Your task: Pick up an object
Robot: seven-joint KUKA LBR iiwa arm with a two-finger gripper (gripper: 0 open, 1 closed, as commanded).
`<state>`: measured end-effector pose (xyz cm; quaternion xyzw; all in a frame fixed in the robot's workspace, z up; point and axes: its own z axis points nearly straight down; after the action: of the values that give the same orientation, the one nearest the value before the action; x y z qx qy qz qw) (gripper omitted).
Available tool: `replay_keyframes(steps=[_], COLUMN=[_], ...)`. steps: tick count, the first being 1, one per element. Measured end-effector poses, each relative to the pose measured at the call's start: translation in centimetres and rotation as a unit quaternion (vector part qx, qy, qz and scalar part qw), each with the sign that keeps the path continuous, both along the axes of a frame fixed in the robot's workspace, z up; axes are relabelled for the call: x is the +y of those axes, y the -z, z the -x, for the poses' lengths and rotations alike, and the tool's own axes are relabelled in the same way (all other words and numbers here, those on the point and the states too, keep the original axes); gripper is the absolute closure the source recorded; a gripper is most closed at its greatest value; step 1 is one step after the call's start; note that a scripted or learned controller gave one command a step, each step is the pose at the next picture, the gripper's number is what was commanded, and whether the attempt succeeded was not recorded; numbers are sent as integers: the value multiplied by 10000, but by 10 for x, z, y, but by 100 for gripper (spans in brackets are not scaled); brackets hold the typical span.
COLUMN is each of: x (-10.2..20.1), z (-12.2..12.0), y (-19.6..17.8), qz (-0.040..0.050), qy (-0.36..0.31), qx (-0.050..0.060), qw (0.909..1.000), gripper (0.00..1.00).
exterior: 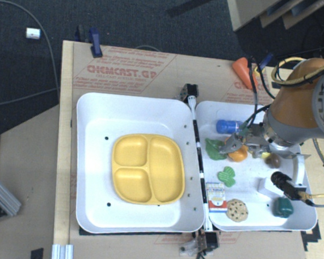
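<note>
While our two-finger gripper [235, 146] hovers over the small round orange fruit [238, 154], grip state unclear, we judge descent next.

On the brown cardboard sheet [128, 66] that covers the desk I can read red print, "CHEMCAST GP", in big letters behind the left bin. The smaller red lines around it are too fine for me to read. The same red print repeats near the right bin, but there I cannot make out the letters. The small red and white packet [216, 195] carries print too small to read.
</note>
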<state>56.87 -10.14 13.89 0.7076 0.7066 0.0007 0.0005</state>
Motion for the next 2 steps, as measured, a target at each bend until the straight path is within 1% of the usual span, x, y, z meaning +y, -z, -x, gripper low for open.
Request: replay_keyframes(steps=[1, 2], x=[1, 0], z=[-13, -62], y=[54, 54], qz=[-3, 5], qy=[-7, -11], qx=[17, -2], qw=[10000, 10000], gripper=[0, 0])
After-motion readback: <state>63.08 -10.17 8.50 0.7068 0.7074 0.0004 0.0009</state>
